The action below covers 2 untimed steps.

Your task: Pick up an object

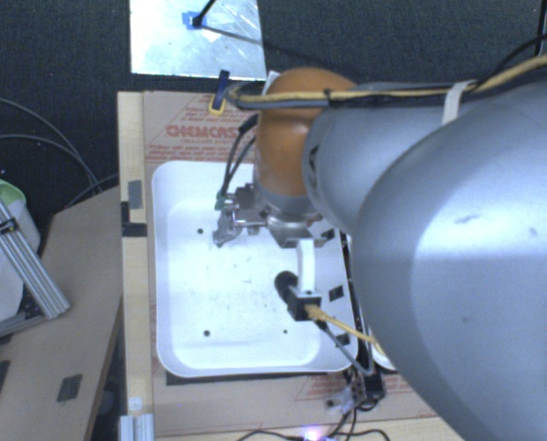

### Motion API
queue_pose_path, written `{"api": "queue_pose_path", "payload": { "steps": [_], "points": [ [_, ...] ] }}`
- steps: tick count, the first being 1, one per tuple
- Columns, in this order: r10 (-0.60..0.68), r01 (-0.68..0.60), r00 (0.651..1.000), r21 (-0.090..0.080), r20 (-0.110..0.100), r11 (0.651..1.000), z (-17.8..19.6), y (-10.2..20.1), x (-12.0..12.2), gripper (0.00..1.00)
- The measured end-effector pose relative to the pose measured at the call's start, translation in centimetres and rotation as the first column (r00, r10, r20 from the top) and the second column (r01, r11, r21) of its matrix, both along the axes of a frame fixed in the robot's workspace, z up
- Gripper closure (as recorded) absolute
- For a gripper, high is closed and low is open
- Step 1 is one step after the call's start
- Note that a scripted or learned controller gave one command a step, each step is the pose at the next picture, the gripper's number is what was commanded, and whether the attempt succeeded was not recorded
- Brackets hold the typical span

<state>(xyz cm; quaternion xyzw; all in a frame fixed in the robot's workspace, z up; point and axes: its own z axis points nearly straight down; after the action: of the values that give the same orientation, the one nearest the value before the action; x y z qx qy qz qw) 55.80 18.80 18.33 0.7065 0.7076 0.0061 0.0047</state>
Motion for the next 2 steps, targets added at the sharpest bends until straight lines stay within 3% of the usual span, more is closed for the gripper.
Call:
{"api": "queue_pose_path", "payload": {
  "steps": [1, 2],
  "points": [
    [0.0, 0.0, 1.0, -0.004, -0.016, 1.0, -10.4, -0.8, 5.1, 0.0],
    [-0.001, 0.001, 1.0, -0.002, -0.025, 1.0, -10.0, -2.2, -7.7, 0.0]
  ]
}}
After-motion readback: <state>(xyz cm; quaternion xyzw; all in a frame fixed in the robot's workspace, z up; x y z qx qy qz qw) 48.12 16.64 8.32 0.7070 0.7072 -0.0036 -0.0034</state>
